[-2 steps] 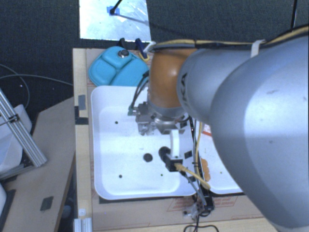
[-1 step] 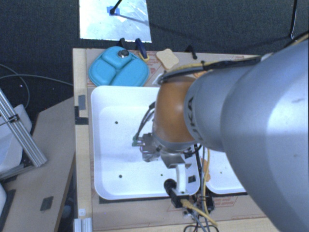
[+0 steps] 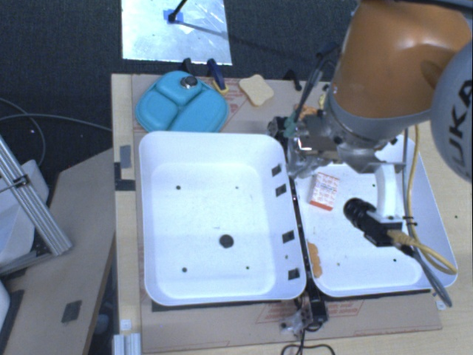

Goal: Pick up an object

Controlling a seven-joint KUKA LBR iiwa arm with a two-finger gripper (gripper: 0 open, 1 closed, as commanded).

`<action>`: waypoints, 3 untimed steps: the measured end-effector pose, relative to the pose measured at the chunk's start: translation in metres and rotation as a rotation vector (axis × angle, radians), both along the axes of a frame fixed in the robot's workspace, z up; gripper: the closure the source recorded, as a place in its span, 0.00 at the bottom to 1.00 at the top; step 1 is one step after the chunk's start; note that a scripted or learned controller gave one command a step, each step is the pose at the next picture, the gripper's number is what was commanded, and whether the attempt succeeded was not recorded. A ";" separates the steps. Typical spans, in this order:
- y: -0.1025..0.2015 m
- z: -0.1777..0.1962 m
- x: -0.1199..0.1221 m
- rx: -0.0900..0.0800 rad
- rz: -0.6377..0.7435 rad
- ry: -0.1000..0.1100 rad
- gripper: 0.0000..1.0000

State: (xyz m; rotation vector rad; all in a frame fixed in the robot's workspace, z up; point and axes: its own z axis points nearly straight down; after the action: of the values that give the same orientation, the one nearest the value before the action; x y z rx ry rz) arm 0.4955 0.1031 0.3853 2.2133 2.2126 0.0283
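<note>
A small white packet with red print (image 3: 325,189) lies in the right bin (image 3: 369,279), near its upper left. A thin brown-orange piece (image 3: 314,258) rests against that bin's left wall, lower down. My gripper (image 3: 299,148) hangs over the right bin's upper left corner, just above and left of the packet, under the orange band of the arm. The arm hides the bin's upper part. Nothing is seen held.
The left bin (image 3: 159,198) has a small dark round spot (image 3: 226,241) on its floor. Behind it on the bench lie a blue lidded tray (image 3: 181,103), a tan sponge-like piece (image 3: 256,89) and a blue-handled tool (image 3: 216,72). A shiny sheet (image 3: 174,17) lies farther back.
</note>
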 end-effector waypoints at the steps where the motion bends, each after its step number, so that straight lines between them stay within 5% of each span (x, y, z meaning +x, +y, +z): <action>1: 0.055 -0.047 0.008 -0.003 0.008 0.023 1.00; 2: 0.012 0.021 -0.001 -0.002 -0.001 0.012 1.00; 3: 0.049 -0.016 0.020 -0.004 0.006 0.022 1.00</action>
State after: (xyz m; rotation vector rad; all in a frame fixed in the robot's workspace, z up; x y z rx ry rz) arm 0.5157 0.1522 0.3691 2.2154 2.2286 -0.0001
